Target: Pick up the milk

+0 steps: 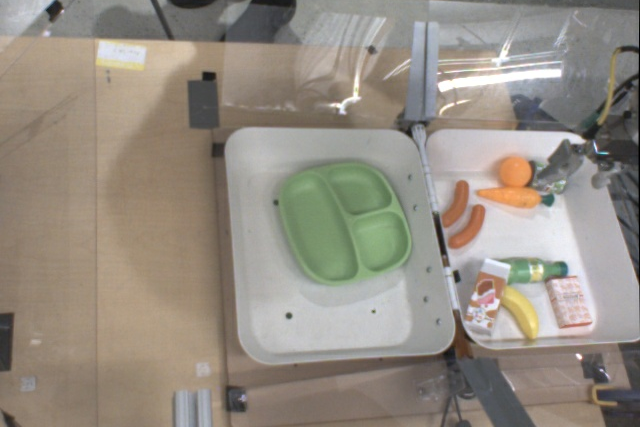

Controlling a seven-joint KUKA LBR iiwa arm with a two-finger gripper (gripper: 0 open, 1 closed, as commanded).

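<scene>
the bench (110,215) is pale wood and carries two shallow white bins side by side. the left bin (250,315) holds a green plate (345,222) with three compartments, lying a little turned, roughly in the middle of the bin. the right bin (585,245) holds all the small food items. the arm comes in from the right edge, and its gripper (553,173) sits low over the far right part of that bin, just beside the orange (516,171) and above the leafy end of the carrot (512,198); how far its fingers are spread cannot be made out, and nothing is seen between them.

the green bottle (530,269) lies on its side across the near half of the right bin. two sausages (462,214) lie close together near the bin's left wall. the milk (487,295), a small carton with white, orange and brown print, rests in the near left corner of the right bin, touching the banana (521,312) on its right and just below the bottle's cap end. it is well apart from the gripper. a small pink box (568,302) lies to the right of the banana, near the front rim.
</scene>
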